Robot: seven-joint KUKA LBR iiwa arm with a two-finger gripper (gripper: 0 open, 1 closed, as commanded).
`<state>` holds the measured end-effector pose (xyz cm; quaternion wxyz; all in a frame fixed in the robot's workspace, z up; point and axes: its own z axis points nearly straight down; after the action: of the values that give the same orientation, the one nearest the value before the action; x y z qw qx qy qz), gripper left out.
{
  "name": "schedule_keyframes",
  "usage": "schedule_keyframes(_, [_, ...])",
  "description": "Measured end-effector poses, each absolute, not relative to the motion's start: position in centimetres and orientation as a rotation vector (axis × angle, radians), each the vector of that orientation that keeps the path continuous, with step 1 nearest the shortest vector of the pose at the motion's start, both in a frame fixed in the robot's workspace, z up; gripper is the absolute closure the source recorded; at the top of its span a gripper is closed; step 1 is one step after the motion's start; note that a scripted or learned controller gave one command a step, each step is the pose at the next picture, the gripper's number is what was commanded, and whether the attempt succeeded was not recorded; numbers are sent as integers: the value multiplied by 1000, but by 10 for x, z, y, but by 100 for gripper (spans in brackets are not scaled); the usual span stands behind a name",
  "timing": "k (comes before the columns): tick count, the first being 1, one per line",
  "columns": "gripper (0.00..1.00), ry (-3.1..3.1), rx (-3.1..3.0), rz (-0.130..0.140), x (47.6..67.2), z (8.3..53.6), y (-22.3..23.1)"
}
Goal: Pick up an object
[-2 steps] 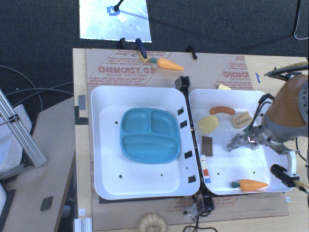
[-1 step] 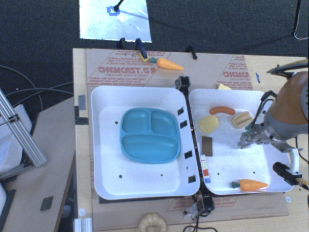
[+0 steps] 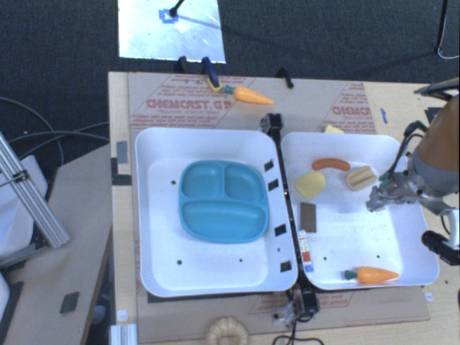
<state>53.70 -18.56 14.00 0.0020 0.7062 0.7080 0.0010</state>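
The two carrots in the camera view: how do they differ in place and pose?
The upper carrot lies outside the bins on the bench board behind the left bin; the lower carrot lies inside the right bin, near its front edge. The upper one's green end points left and is tilted; the lower one lies nearly level. Both are orange with a green end pointing left.

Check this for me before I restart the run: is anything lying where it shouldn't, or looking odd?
One carrot lies outside the bins, on the board behind the left bin, so it is out of place. A second carrot sits in the right bin near its front edge. A small pale piece rests on that bin's back rim.
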Motion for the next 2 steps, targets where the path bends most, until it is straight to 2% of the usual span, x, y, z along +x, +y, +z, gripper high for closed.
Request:
schedule_keyframes(1, [100, 2221, 2211, 6, 540, 205, -184])
schedule_keyframes(2, [100, 2224, 2213, 4, 541, 226, -185])
